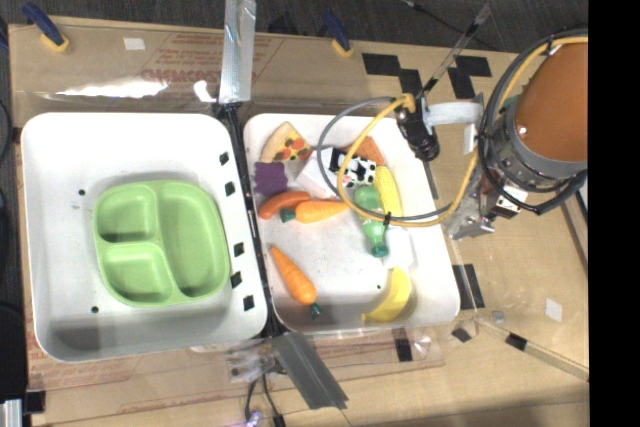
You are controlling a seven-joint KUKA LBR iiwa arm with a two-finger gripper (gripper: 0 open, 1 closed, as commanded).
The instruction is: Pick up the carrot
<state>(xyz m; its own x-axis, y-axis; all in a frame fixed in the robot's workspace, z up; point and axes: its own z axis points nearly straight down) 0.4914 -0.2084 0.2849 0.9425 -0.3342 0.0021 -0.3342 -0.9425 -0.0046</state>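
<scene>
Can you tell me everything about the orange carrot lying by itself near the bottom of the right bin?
The carrot is a bright orange toy that looks like smooth plastic. It is fat at one end and narrows toward the other, with a small dark green tip at its lower right end. It lies flat on the floor of the right bin, slanted from upper left to lower right, close to the bin's left wall. No other toy touches it; the yellow banana lies apart to its right.

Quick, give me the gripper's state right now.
Gripper: cannot be told from this view. It sits outside the right bin, past its right wall, apart from the carrot, with nothing seen in it.
</scene>
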